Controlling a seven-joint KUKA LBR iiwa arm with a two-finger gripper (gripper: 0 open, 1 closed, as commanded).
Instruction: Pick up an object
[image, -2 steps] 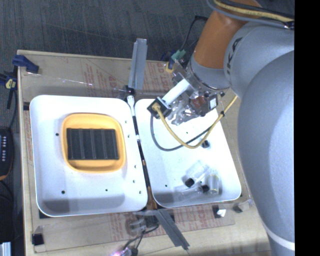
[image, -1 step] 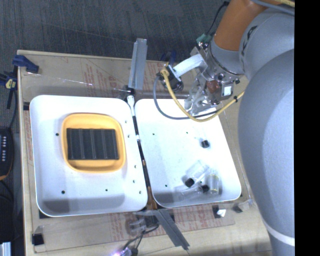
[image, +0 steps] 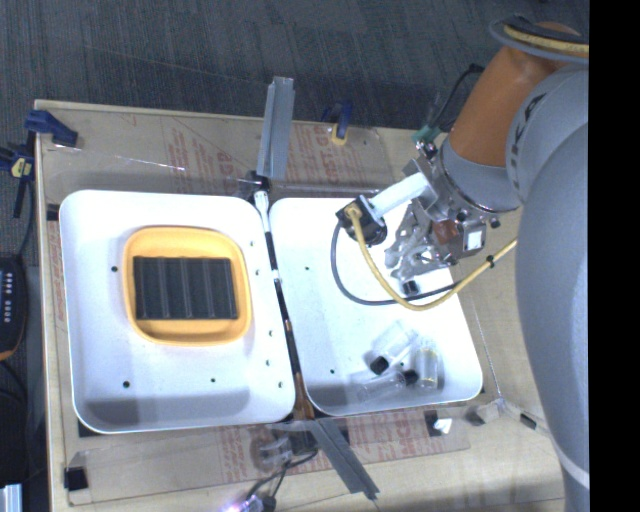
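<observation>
I see the clear plastic object (image: 402, 364) lying in the right bin (image: 320, 300), near its front right corner — glassy, with dark caps and a yellowish end, long axis running roughly left to right. My gripper (image: 412, 262) hangs over the bin's upper half, well apart from it. An orange tray (image: 186, 285) sits in the left bin (image: 90, 300).

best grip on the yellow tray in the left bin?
Judging by shape: the yellow tray lies flat, too wide to span. Pinch one raised rim from straight above, likely the right rim nearest the pincer, one finger inside the dark ribbed centre.
</observation>
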